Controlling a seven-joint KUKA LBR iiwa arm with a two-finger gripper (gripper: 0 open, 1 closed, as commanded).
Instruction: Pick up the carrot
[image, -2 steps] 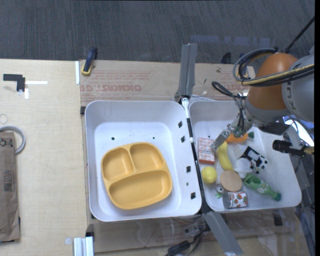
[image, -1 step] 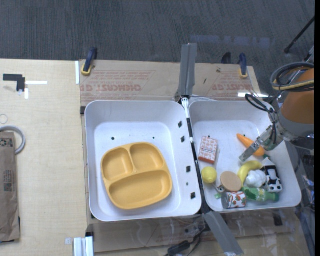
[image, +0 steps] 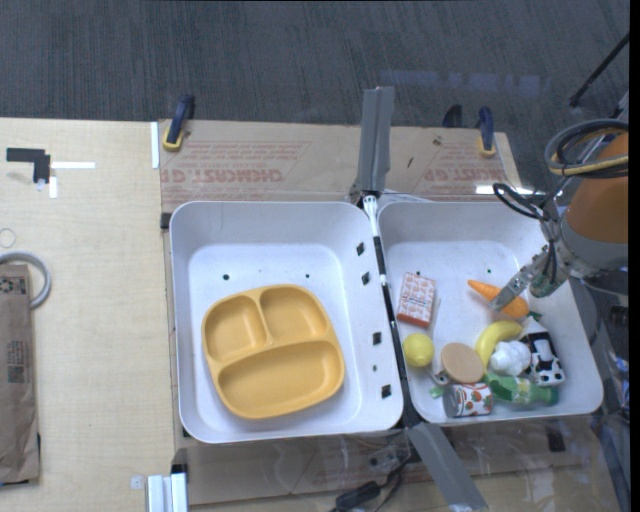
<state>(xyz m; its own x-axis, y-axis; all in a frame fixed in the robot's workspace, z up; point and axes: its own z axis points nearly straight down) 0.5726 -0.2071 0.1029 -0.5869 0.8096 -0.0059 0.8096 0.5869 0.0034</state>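
The carrot (image: 484, 291) is a small orange piece lying in the right bin (image: 450, 235), near its right side, with its tip pointing left. My gripper (image: 514, 290) comes down from the right at a slant and sits over the carrot's right end, hiding that part. More orange shows just below the gripper, next to the banana (image: 495, 340). The grey arm with its orange band (image: 598, 205) is above the bin's right edge.
Crowded in the right bin's lower half are a pink carton (image: 417, 299), a lemon (image: 419, 350), a brown disc (image: 462, 362), a can (image: 468, 399), a green bottle (image: 527, 393) and a white toy (image: 511, 357). A yellow divided plate (image: 273, 348) lies in the left bin (image: 190, 300).
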